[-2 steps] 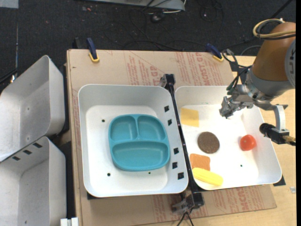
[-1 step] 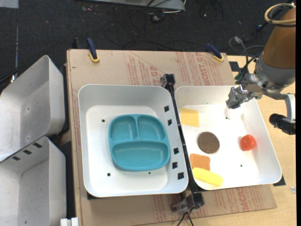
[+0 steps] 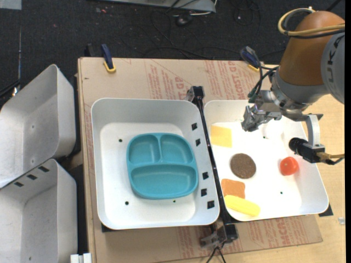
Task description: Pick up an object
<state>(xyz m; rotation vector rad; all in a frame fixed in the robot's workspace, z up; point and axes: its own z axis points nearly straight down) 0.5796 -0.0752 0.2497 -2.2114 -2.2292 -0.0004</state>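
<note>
White bin (image 3: 312, 201) rim beside gripper (image 3: 251, 120).

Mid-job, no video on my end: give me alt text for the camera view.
The gripper hangs over the right bin's far side, near a yellow square slice. That bin also holds a brown patty, a red tomato, an orange piece and a yellow piece; the left bin holds a teal divided plate.
</note>
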